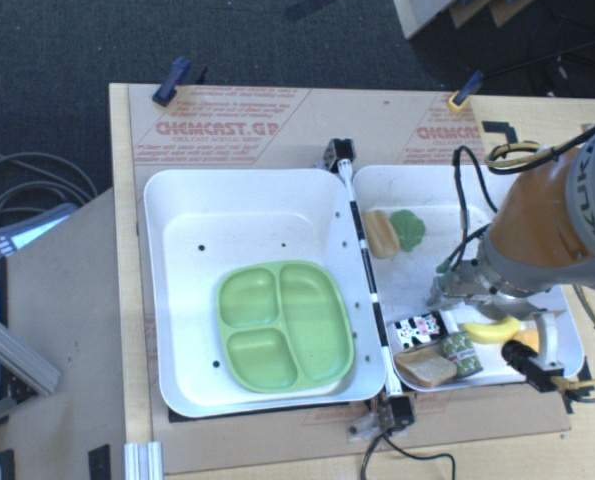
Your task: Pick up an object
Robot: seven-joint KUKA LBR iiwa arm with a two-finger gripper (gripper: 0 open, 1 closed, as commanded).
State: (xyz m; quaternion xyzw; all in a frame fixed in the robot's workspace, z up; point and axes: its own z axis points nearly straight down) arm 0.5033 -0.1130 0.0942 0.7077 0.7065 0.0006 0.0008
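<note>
White right bin (417,183) holds a crowded pile: banana (493,330), bread (429,368), checkered box (417,328). The gripper (455,290) sits low just above them, and I cannot tell how its claw stands. Risk, I judge: it pinches between neighbours or nudges the banana aside.

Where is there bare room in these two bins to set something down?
Left bin: the bare floor behind the green tray, towards the far rim, and a strip down its left side. Right bin: only a small patch between the green toy and the arm; its near end is crowded with the banana, cards and blocks.
</note>
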